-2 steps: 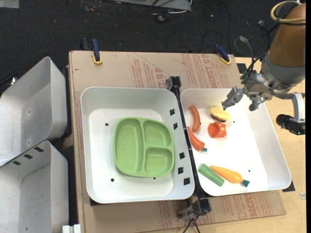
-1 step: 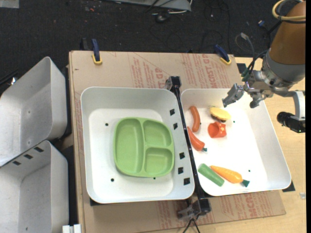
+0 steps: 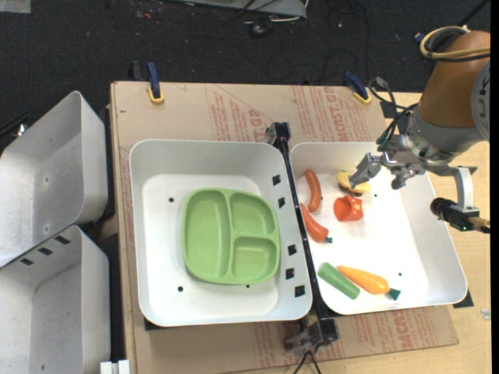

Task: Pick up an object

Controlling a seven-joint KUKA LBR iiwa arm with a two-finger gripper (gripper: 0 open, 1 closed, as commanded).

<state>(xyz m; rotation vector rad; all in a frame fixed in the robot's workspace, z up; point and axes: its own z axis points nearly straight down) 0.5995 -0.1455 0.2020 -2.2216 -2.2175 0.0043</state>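
The right bin [image 3: 437, 263] holds several toy foods. A yellow piece [image 3: 347, 181] lies near its back, and a red pepper [image 3: 348, 208] sits just in front of it. Two orange-red sausages [image 3: 313, 189] [image 3: 313, 224] lie along the bin's left wall. A green cucumber [image 3: 337, 280] and an orange carrot [image 3: 365, 279] rest near the front. My gripper [image 3: 382, 175] hangs open over the back of this bin. Its left finger [image 3: 363, 171] is right beside the yellow piece, and nothing sits between the fingers.
The left bin [image 3: 156, 209] holds a green divided plate [image 3: 231, 236]. A black divider [image 3: 295, 216] runs between the bins. Two more white bins [image 3: 47, 178] stand off the bench at the left. Clamps [image 3: 154, 84] grip the board's back edge.
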